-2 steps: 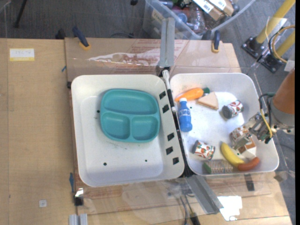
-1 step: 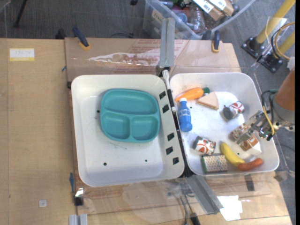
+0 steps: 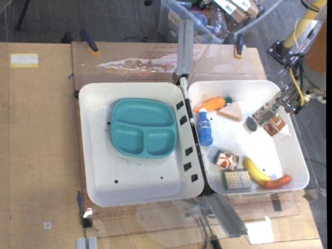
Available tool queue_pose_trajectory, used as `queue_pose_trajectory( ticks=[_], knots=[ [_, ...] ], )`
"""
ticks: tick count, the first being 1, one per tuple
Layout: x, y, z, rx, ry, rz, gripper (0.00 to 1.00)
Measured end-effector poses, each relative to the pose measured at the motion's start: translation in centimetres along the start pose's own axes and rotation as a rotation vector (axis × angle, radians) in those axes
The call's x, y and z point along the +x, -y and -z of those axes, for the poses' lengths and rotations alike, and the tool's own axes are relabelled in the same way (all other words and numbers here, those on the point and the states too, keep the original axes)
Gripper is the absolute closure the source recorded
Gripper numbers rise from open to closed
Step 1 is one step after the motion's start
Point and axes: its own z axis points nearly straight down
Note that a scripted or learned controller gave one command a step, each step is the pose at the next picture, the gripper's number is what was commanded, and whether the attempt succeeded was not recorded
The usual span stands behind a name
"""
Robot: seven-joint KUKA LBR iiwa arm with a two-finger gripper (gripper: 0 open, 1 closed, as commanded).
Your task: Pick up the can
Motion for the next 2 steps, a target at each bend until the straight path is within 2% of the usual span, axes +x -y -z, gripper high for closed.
queue_pose_trajectory(
  ticks=[1, 2],
  knots=[
    [9.97, -10.23, -6.01, 0.002, -0.004, -0.010, 1.00],
    [9.95, -10.23, -5.98, 0.001, -0.004, -0.010, 0.00]
  ],
)
